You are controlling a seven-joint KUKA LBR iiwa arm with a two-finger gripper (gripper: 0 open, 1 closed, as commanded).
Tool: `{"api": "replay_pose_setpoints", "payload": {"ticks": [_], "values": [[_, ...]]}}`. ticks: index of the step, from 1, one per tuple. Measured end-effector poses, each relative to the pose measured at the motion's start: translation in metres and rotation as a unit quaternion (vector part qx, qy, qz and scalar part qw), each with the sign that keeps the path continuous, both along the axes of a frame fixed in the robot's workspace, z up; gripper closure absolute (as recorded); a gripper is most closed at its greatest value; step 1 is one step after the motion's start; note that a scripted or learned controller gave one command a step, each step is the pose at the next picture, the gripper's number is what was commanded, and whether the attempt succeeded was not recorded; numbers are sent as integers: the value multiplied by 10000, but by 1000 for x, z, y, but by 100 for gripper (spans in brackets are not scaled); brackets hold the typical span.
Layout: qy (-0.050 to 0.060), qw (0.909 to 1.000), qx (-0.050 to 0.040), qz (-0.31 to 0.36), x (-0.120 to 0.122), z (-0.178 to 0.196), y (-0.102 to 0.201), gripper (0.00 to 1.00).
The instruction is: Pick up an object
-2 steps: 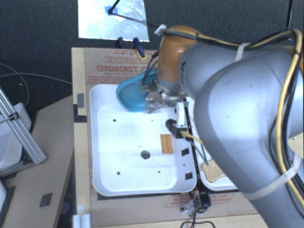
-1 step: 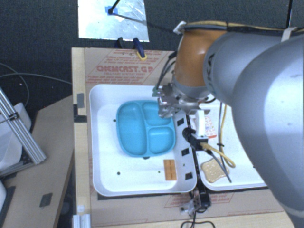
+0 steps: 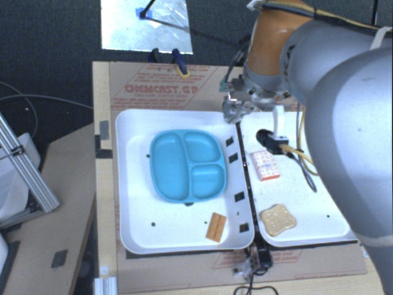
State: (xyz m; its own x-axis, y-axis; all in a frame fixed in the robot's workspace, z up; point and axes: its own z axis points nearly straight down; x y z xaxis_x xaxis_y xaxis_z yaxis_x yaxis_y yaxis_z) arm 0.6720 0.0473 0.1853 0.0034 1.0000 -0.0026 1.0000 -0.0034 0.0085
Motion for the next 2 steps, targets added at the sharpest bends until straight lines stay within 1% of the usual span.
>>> {"api": "replay_pose_setpoints", "payload": {"ticks": [1, 2], "values": [[58, 10000, 15, 15, -60, -1, 8, 100], [60, 10000, 17, 21, -115, -1, 20, 100]]}}
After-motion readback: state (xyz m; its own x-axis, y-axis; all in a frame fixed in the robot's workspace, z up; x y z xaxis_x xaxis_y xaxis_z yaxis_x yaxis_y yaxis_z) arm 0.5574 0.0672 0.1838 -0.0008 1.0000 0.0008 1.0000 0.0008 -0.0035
